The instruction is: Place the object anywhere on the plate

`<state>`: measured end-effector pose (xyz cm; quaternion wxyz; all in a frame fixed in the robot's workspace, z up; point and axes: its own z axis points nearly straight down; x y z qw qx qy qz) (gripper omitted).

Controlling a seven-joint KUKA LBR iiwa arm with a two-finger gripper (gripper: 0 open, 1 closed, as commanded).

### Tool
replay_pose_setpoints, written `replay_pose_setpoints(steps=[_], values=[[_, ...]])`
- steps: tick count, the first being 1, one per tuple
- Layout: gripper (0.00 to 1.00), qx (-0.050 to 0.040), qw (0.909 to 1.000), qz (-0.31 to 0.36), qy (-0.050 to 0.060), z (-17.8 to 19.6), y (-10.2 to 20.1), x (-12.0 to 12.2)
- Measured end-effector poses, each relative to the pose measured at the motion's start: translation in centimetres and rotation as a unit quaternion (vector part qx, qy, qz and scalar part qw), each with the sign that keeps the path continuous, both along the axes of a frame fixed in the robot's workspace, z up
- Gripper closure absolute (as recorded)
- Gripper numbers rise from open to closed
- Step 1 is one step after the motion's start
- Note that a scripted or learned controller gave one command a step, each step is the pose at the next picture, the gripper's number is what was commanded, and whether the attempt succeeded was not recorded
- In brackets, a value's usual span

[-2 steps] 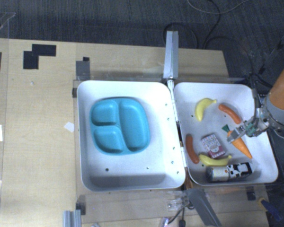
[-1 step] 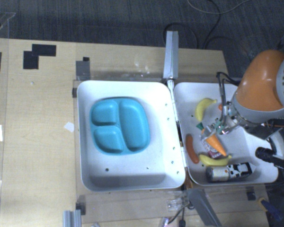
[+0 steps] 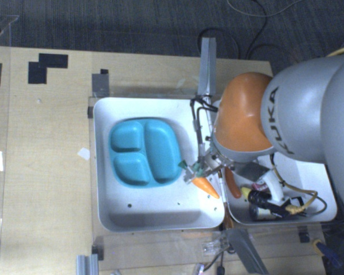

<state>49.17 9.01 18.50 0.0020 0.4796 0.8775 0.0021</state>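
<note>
I cannot tell my pincer's (image 3: 199, 169) state above the carrot (image 3: 206, 185); I should carry it toward ten o'clock onto the blue plate (image 3: 144, 152).

The one camera hangs above the bench (image 3: 40, 171) and looks down at a slant, its far edge taking in dark carpet (image 3: 132, 10) beyond the bench's back edge. It sits near enough that the left bin (image 3: 103, 211) lies whole at mid-frame. The arm (image 3: 309, 113) comes in from the right, close under the lens, and covers most of the right bin (image 3: 327, 208).
</note>
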Motion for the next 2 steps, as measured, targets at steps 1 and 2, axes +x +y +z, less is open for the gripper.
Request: replay_pose_setpoints(steps=[1, 2], values=[[1.0, 0.0, 0.9963, -0.086, 0.0, 3.19, -2.81, -0.09], [0.0, 0.0, 0.9963, -0.086, 0.0, 3.18, -2.79, -0.09]])
